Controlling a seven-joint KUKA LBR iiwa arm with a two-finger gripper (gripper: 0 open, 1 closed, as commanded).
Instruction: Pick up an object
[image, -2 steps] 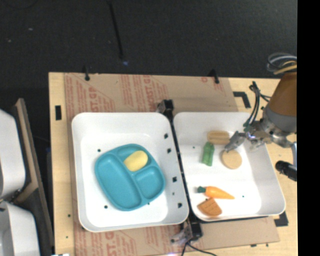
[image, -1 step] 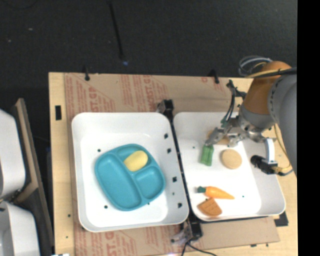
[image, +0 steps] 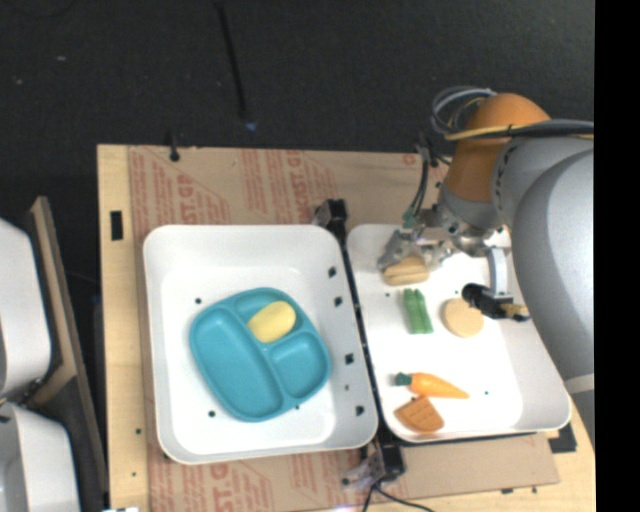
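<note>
In the right bin (image: 500, 395), my gripper (image: 405, 250) hangs at the far left corner, directly over a tan bread-like piece (image: 407, 271). That piece touches or nearly touches the gripper's tip; I cannot tell whether it is gripped. Just in front of it lies a green stick (image: 417, 311), with a round tan biscuit (image: 463, 319) to its right. An orange carrot (image: 434, 385) and an orange-brown wedge (image: 419, 415) rest near the front edge.
The left bin (image: 170, 300) holds a blue divided plate (image: 235, 375) with a yellow oval piece (image: 271, 321) in its far compartment. A black divider (image: 350, 300) runs between the bins. The grey arm covers the right bin's right side.
</note>
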